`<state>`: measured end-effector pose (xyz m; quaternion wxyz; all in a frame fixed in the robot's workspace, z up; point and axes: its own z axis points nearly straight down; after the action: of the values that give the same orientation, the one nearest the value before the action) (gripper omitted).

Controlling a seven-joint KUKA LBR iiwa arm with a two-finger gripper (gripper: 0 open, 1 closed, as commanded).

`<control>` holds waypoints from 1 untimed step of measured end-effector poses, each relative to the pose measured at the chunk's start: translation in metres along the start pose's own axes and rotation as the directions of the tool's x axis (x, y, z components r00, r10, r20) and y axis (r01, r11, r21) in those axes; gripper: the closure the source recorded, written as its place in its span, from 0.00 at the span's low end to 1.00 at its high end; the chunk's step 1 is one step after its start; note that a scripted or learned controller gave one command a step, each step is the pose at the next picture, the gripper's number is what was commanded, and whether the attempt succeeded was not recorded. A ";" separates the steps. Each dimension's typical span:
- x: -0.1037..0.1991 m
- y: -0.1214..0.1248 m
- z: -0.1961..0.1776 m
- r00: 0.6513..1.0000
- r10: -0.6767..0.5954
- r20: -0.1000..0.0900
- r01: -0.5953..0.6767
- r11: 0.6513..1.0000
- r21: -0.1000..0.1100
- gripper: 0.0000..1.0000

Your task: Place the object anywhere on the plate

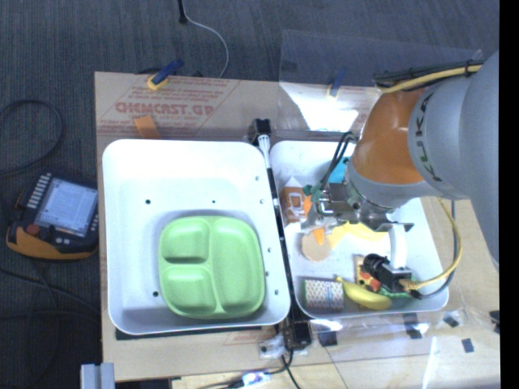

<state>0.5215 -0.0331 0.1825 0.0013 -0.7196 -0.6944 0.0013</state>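
Bins, two in number, shallow and white, stand side by side on the surface: the left bin and the right bin, their inner rims touching. One light green plastic plate, rounded and divided into three compartments, lies flat in the left bin, toward its near edge. Six loose things lie in the right bin. There is one brown-and-orange packet by the inner wall, one small orange piece, and one round beige disc just beside it. One flat yellow piece lies partly under the arm. One patterned grey roll and one yellow banana lie side by side along the near wall. Which of the six is meant for the plate cannot be told; all of them are in the right bin, apart from the plate. One grey arm with an orange band reaches over the right bin and covers its far half. The gripper hangs low, near the packet and the orange piece. The arm hides whether the jaws are apart or together. One brown cardboard sheet with red lettering lies under both bins.
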 end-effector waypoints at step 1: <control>0.062 -0.003 0.001 0.952 0.307 0.002 -0.307 0.952 0.002 1.00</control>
<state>0.5211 0.0286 0.1820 0.0013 -0.8186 -0.5743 0.0026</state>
